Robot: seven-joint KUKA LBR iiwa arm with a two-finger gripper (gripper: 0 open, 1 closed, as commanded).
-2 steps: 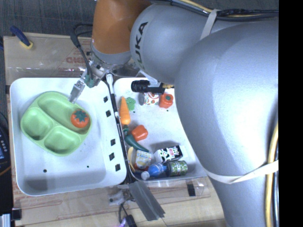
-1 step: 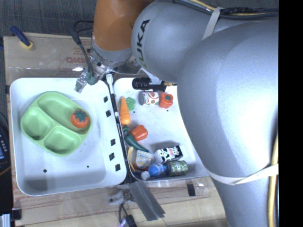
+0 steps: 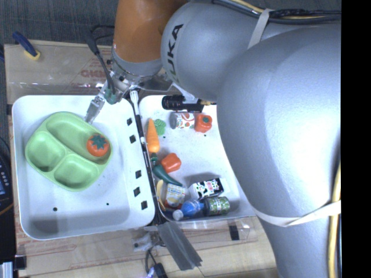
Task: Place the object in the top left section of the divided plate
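A green divided plate (image 3: 55, 149) lies in the left bin (image 3: 35, 213), toward its upper half. A toy tomato (image 3: 98, 146), orange-red with a green stem, sits on the plate at its right side, in the compartment nearest the wall between the two bins (which section counts as top left is hard to say from this slant). The gripper (image 3: 94, 110) hangs just above the plate's upper right rim, a little up from the tomato and apart from it; whether the fingers are spread or pressed together I cannot tell, since they show as one thin grey tip. The grey arm (image 3: 261, 97) with its orange band covers much of the right bin (image 3: 223, 155). In that bin lie a carrot (image 3: 152, 136), a red pepper (image 3: 170, 163), a small can (image 3: 182, 120), a second tomato (image 3: 203, 123), a black and white carton (image 3: 207, 186) and a bottle (image 3: 203, 206). A wooden surface (image 3: 58, 57) carries both bins.
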